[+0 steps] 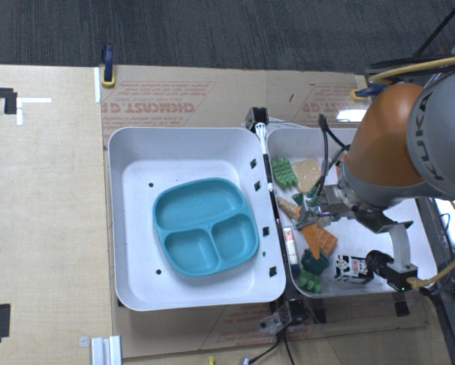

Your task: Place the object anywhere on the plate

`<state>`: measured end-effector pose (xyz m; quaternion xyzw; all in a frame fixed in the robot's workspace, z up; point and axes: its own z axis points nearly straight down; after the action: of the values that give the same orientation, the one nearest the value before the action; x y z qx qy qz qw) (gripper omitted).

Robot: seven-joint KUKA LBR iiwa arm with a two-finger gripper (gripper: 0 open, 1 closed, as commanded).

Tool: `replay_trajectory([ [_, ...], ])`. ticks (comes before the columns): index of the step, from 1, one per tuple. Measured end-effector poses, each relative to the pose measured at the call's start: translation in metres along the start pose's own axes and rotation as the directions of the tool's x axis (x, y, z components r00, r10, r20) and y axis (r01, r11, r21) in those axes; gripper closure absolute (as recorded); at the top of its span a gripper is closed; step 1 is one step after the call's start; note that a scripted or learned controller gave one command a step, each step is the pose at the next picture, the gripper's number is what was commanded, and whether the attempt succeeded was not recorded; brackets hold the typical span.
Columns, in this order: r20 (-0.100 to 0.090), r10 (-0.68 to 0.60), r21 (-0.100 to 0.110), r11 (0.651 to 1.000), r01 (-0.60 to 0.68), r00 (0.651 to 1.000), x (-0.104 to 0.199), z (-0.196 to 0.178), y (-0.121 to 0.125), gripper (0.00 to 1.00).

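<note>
Two bins here: the plate (pixel 205 226) sits in the left bin (pixel 128 204), and the gripper (pixel 313 217) is down in the right bin (pixel 421 238) over an orange piece (pixel 321 241) at its 5 o'clock. Can't tell how the gripper's set. I'd get a centered grab, lift straight up, then head toward 9 o'clock.

Bench (pixel 45 226): we recorded a tan surface bearing two white bins side by side, left bin (pixel 128 226) and right bin (pixel 421 280), on brown printed cardboard (pixel 159 97); blue-yellow clamp (pixel 107 65) at its far edge.
</note>
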<state>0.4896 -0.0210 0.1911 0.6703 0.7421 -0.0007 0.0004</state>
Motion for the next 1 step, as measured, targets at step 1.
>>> replay_trajectory([
  [1,0.002,0.15,0.005,0.989,-0.15,0.989,0.0667,0.0011,0.0807,1.0],
])
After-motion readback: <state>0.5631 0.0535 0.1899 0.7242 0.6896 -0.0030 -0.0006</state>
